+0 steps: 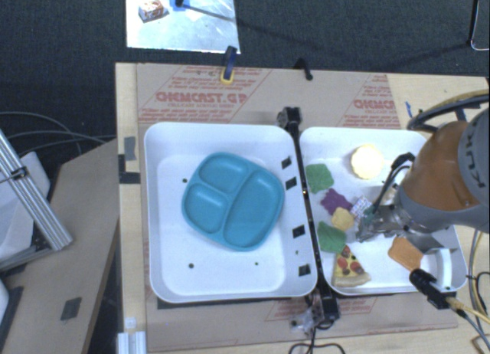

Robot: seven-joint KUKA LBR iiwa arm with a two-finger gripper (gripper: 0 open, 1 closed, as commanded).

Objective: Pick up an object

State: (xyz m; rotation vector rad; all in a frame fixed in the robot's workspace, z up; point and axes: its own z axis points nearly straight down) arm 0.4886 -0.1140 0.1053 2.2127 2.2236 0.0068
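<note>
Reaching in from the right, the grey arm with its orange band (440,168) has its dark two-finger gripper (374,226) low over the right-hand shallow white bin (398,139). Whether it is gripping anything cannot be told; the tip is a dark blur against the bin floor. Nothing is plainly held.

It hangs there, I judge, because the small toy pieces are clustered in this bin and the nearest ones lie just beside its tip. Touching or almost touching it on the left is a small yellow block (342,220), with a little pale patterned piece (360,208) just above. A purple lump (334,200) sits beside those, a darker green leafy piece (319,175) further up, and a second green piece (331,237) below. Nearer the front edge lies a toy pizza slice with red spots (350,265). To the gripper's right is an orange-brown flat piece (403,253), partly under the arm. At the back rests a pale yellow round object (367,162), well apart from the gripper.

That makes eight loose objects: two green, one each of the others. Any could be the pick; the yellow block looks likeliest.

The left white bin (172,153) holds one blue plastic divided plate with three compartments (232,201), lying flat at the centre, away from the arm. Both bins sit on a brown printed cardboard sheet (207,92).
</note>
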